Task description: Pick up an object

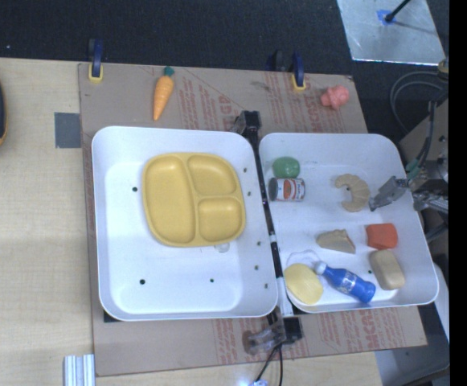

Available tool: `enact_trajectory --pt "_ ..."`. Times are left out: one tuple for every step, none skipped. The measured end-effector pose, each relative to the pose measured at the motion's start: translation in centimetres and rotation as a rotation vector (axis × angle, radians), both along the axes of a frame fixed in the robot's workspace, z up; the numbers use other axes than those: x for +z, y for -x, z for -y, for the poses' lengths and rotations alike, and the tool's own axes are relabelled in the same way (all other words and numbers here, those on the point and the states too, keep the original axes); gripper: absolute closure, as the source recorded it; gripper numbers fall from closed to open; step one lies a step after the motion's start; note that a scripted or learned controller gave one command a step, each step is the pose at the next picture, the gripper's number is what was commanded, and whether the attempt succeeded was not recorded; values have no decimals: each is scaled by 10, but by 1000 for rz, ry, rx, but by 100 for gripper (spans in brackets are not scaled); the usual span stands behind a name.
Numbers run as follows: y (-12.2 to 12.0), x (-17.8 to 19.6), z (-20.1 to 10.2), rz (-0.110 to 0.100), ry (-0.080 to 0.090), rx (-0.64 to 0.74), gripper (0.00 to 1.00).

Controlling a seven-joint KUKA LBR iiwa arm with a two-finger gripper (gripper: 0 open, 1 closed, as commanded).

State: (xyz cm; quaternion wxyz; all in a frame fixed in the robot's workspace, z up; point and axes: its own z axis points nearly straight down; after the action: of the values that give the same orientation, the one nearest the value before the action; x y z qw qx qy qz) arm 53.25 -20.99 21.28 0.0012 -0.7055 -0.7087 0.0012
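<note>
White moulded plastic forms the two shallow bins you see side by side on the worktop (32, 215), which is pale wood grain under a brown cardboard sheet (217, 103). Your left bin (120, 296) carries a glossy yellow plate (193, 198) with three rounded compartments. Your right bin (329, 147) holds the loose objects: a round green ball (286, 167) touching a small can (287, 189) lying on its side; a tan crescent piece (352, 191); a tan wedge (336, 240); an orange-red block (382, 236); a beige rounded loaf shape (387, 268); a flat yellow disc (304, 284); and a blue bottle (347, 283) with a white neck, lying beside the disc. The hand (387, 193) reaches in over the right rim, its dark metal fingers low, just beside the crescent piece; you cannot tell how far they are spread, and nothing shows between them. Outside the bins lie a ridged orange carrot (162, 94) and a lumpy pink object (335, 96).
</note>
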Motion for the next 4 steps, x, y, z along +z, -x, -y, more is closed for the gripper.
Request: enact_trajectory --pt "56 -98 1 -12 -5 -2 0" --pt "2 -122 1 3 1 4 0" --pt "4 -109 4 3 3 1 100" --pt "6 32 -64 13 0 6 100"
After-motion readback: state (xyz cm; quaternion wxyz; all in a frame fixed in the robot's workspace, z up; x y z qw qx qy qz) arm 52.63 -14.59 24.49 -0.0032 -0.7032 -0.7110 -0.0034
